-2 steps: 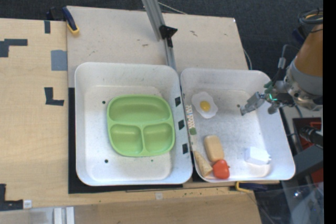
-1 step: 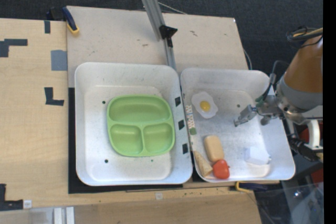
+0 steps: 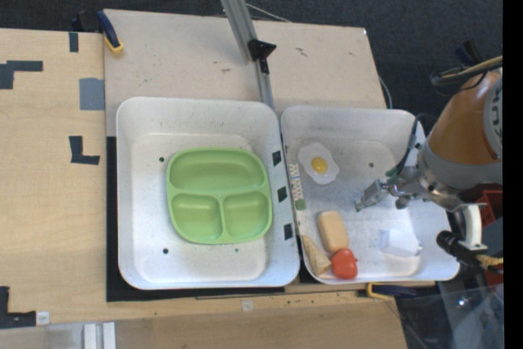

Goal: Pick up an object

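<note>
We hover our gripper — its state we cannot tell — right of the bread roll, which lies lower left, long axis up-frame

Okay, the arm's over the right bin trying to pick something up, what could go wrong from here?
The claw sits over bare bin floor, apart from the toy fried egg, so closing here would likely catch nothing. The bread roll, tomato and wedge lie bunched against the bin's near wall; a grab there could nudge neighbours or hit the wall.
</note>
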